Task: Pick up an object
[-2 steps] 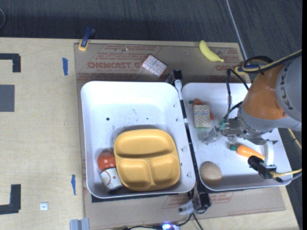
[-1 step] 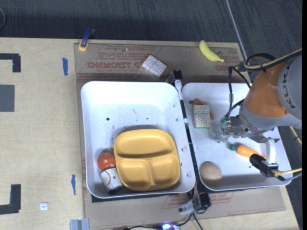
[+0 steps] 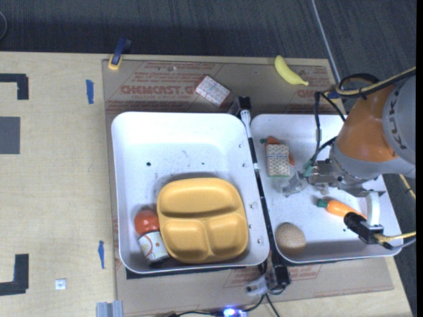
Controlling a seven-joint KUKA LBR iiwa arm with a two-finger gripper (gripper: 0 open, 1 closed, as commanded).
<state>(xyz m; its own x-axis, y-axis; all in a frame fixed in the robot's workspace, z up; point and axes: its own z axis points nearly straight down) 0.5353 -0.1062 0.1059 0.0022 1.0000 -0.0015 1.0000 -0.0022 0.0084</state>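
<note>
Yellow divided tray (image 3: 200,218); orange carrot (image 3: 337,208); tan potato (image 3: 289,236); yellow banana (image 3: 289,71); white bins (image 3: 178,129).

Two white bins side by side: left bin (image 3: 125,177) holding a yellow divided tray (image 3: 201,218) and a small can (image 3: 149,235). Right bin (image 3: 330,246) holding a sponge (image 3: 277,159), carrot (image 3: 337,208), brown ball (image 3: 290,236). Gripper (image 3: 295,183) low between sponge and carrot.

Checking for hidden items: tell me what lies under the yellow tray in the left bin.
The yellow tray rests in the left bin and partly covers a red-topped can at its left edge. Whatever else lies beneath is covered.
</note>
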